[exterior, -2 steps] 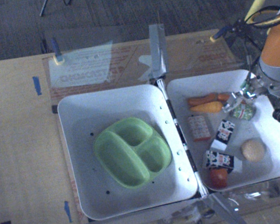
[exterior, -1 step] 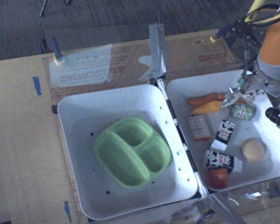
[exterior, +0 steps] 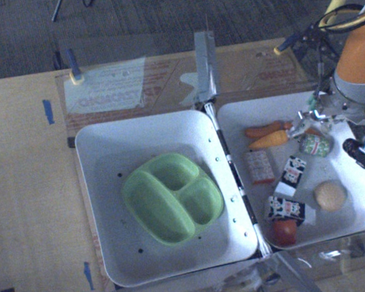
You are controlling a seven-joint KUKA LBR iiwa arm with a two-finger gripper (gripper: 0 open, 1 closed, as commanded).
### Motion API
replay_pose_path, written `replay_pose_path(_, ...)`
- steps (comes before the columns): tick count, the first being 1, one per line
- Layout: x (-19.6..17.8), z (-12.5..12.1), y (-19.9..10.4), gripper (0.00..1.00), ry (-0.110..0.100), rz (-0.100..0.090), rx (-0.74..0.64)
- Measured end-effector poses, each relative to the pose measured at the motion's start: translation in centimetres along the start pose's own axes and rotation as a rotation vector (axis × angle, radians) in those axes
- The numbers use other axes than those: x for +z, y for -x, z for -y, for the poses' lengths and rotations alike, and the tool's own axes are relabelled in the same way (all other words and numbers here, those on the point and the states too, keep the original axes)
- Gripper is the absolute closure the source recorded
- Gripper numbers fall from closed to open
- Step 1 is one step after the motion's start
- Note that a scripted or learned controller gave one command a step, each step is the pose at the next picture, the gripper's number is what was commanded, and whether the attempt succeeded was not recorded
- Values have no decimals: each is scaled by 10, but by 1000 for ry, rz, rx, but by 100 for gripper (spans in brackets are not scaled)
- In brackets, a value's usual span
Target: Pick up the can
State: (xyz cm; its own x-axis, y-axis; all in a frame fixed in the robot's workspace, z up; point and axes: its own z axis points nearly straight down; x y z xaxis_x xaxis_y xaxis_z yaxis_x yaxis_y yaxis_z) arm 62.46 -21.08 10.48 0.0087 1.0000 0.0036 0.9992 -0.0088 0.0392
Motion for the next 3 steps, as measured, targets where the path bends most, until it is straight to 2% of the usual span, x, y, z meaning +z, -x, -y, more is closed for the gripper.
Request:
replay_pose_path(1,0,5,-3,0,1,3,37)
replay_pose_path(2,0,10,-2,0,0,3,-13)
replay_pose_path(3,-18,8,10,100,13,30,-9)
